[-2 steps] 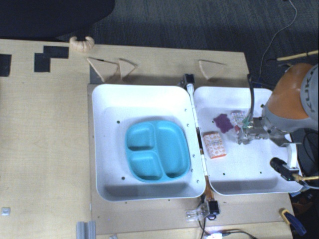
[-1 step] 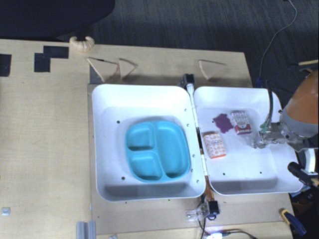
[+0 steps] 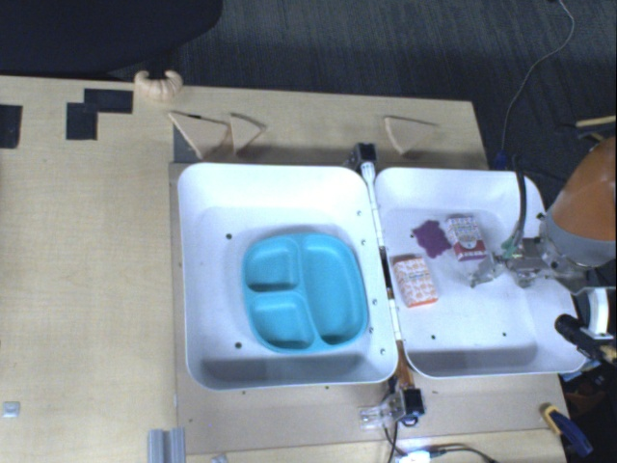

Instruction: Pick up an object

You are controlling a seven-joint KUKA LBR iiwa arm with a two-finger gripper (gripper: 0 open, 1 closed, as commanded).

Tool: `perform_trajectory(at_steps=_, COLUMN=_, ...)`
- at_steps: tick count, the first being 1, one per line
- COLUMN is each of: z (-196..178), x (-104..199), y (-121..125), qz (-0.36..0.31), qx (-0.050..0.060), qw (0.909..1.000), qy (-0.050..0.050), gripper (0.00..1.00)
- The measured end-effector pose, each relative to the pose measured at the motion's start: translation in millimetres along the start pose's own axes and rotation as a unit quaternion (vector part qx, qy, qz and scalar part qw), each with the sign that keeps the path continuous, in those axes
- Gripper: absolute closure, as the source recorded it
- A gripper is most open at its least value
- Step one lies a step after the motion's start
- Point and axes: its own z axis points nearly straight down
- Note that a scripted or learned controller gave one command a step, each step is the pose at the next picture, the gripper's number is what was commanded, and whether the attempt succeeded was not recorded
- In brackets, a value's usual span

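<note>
Two shallow white bins sit side by side on a pale wooden bench (image 3: 87, 287). The left bin (image 3: 207, 258) holds a blue divided tray (image 3: 306, 291) with three compartments, lying flat near the middle of the bin floor. The right bin (image 3: 463, 340) holds three small things grouped toward its left and upper part: a small carton (image 3: 415, 281) with a white face and orange-red print, lying flat close to the wall shared with the left bin; a dark purple, ragged-edged piece (image 3: 430, 237) just above and to the right of it; and a red and white packet (image 3: 466, 236) touching or just beside the purple piece on its right. Both the carton and the packet carry printing, but it is too small and blurred to read, so no brand can be made out. The arm (image 3: 586, 215) comes in from the right, grey with an orange section showing at the frame edge. Its gripper (image 3: 485, 273) hangs over the right bin, just below and to the right of the packet, with nothing visible between its tips; how wide it stands cannot be told at this sharpness.
</note>
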Motion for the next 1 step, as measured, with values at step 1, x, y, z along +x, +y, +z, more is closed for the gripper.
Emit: perform_trajectory(at_steps=1, z=-0.3, x=48.8, y=-51.5, qz=0.001, qx=-0.002, qw=1.0, qy=-0.001, gripper=0.0)
